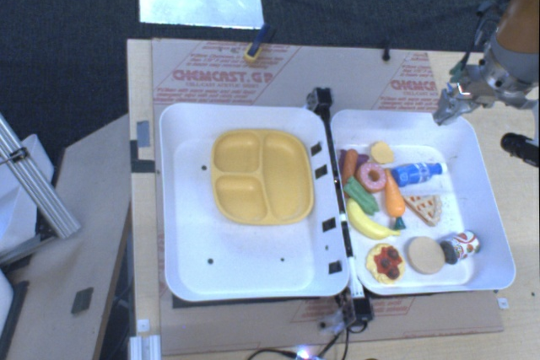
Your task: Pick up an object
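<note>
1. On a wooden bench [396, 72] sit two shallow white bins side by side, touching along a black hinge-like divider.
2. Left bin [186, 265] holds a yellow divided plate [260, 175] lying flat near its centre.
3. Right bin [485, 181] holds a cluster of toy food.
4. At upper right, the grey arm [516, 42] with its orange band reaches in; its gripper [448, 107] hovers above the right bin's far corner, with nothing visibly held. Whether it is open or closed cannot be told.
5. Toys, roughly by size: a banana [369, 221], a carrot [394, 196], a blue bottle [416, 174], a round biscuit [425, 255], a pizza slice [424, 207], a small pizza [386, 262], a pink doughnut [371, 176].
</note>
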Robot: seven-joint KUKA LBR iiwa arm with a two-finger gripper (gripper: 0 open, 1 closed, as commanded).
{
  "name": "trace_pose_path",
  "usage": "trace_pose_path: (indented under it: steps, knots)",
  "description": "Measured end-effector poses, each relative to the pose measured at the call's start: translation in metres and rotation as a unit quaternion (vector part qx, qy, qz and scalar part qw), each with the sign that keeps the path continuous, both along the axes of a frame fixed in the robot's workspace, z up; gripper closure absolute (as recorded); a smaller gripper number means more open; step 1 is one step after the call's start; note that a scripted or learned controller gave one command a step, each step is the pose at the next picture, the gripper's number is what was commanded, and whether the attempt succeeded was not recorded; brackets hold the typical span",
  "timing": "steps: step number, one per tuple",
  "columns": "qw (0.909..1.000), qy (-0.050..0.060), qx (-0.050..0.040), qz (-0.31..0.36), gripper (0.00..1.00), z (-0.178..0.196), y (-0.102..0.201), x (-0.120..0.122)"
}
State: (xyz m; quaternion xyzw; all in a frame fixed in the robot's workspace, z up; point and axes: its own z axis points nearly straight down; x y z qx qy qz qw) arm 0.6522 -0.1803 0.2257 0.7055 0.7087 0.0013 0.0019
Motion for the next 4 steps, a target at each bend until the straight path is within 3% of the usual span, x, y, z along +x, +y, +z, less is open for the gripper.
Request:
trace_pose_path:
  steps: [1,3,4]
  knots:
    - [1.0000,0.002,0.0008,0.001,1.00,0.009,0.037,-0.030]
    - [1.0000,0.003,0.0011,0.001,1.00,-0.008,0.109,-0.113]
    - [1.0000,0.003,0.0016,0.002,1.00,0.006,0.150,-0.153]
